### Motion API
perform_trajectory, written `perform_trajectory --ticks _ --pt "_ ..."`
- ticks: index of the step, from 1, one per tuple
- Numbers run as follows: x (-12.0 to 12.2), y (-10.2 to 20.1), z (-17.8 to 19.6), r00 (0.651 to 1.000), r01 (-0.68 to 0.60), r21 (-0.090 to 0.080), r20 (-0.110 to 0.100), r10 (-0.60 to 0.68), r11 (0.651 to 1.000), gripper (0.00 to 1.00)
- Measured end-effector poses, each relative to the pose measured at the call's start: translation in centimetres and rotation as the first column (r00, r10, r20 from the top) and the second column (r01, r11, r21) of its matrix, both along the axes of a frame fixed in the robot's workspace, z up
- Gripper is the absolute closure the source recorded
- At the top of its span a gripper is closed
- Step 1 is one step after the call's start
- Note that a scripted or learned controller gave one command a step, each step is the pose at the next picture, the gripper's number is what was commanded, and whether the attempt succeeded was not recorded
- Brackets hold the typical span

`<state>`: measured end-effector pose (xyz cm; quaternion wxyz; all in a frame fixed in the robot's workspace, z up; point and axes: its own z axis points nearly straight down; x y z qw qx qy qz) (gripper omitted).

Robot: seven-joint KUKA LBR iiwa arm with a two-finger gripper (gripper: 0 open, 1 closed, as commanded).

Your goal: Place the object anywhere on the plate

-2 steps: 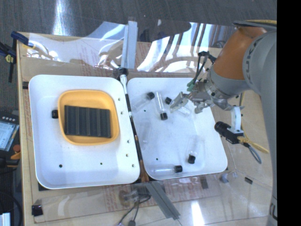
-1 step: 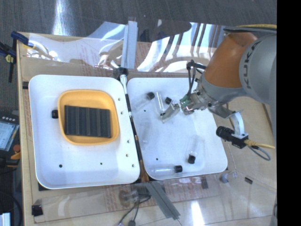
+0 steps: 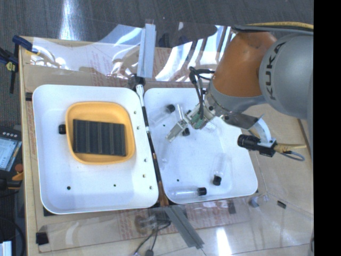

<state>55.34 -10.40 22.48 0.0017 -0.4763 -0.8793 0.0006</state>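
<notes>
Here the arm [image 3: 266, 73] reaches in over the right bin [image 3: 240, 188], its hand [image 3: 184, 127] low over that bin's upper middle, tipped down and toward the plate side. Whether the hand is released or clenched cannot be told from this slant, and nothing can be seen caught in it. Several small clear tubes with black caps lie loose in the bin: one tube [image 3: 187, 193] well below the hand along the near wall, another [image 3: 219, 170] below and to the hand's outer side, and a dark cap [image 3: 170, 109] just above it. Which of these is the task's thing is uncertain; the nearest candidate is a small dark piece [image 3: 186, 132] right at the hand, so the low, tilted pose reads as an approach to a pick rather than a carry. The plate [image 3: 100, 131], yellow with a dark ribbed insert, sits in the left bin [image 3: 48, 191], well apart from the hand across the bins' shared walls, and judging by that, nothing has been delivered yet. A small dark bit [image 3: 62, 129] rests beside the plate's far edge. The surface [image 3: 277, 217] is pale wood under clear sheeting that throws glare beyond the bins, and dark carpeted floor [image 3: 80, 4] lies behind.
</notes>
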Motion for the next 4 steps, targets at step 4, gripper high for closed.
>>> perform_trajectory --ticks 4 --pt "1.5 7.9 -3.3 0.972 -0.234 -0.001 0.003 0.234 0.972 0.0"
